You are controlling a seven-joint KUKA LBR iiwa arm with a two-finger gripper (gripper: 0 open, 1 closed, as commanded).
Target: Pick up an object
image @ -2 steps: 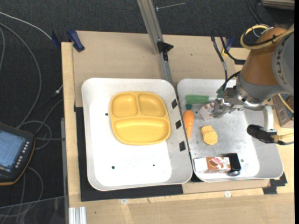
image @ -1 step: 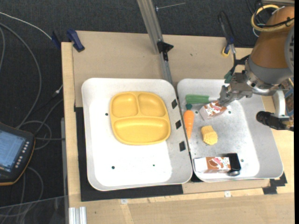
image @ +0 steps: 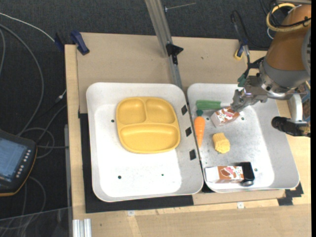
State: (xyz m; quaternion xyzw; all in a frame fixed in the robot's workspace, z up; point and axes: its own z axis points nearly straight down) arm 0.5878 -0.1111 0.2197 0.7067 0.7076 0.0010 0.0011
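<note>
The right bin (image: 276, 154) holds several items. A small red-and-white carton (image: 226, 117) lies near its back, tilted. My gripper (image: 240, 101) hangs just above and to the right of that carton, at its upper right corner; contact is unclear. An orange carrot (image: 199, 129) lies along the bin's left wall, with a green piece (image: 208, 104) behind it. A yellow corn chunk (image: 221, 142) sits in the middle. A larger red-and-white carton (image: 226, 174) lies at the front, a black object (image: 247, 174) against its right end.
A yellow divided plate (image: 147, 124) rests in the left bin (image: 148, 181). A metal pole (image: 159, 19) rises behind the bins. Blue clamps (image: 79, 42) grip the bench's back edge. The grey arm with its orange band (image: 289, 48) enters from the right.
</note>
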